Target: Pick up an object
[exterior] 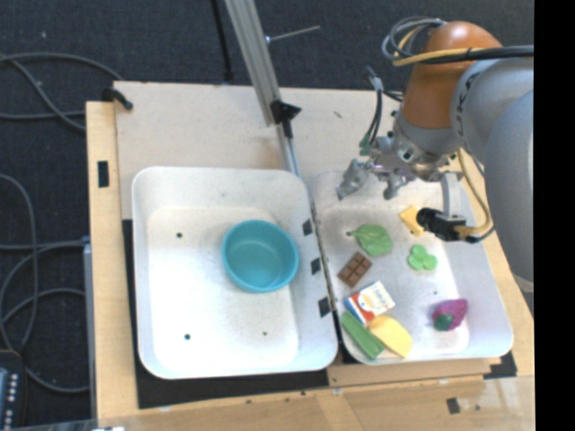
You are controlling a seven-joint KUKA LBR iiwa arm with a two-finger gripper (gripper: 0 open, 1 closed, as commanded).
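Observation:
My gripper (373, 183) hangs over the far edge of the right bin (490, 277), its two fingers spread apart and nothing between them, so it is open. Just below it in that bin lie a green leafy piece (372, 239) and a brown chocolate bar (356, 268). Further toward the front are a small green piece (421, 259), a white carton with orange and blue print (370, 302), a yellow piece (393, 335), a long green piece (358, 334) and a purple item (449, 313). A small yellow item (411, 218) lies by the gripper's right side.
A teal bowl (260, 255) sits in the left bin (162, 241). A slanted metal rail (256, 52) rises behind the bins, ending near the wall between them. The arm's orange band (449, 70) and cables lie over the right bin's far corner.

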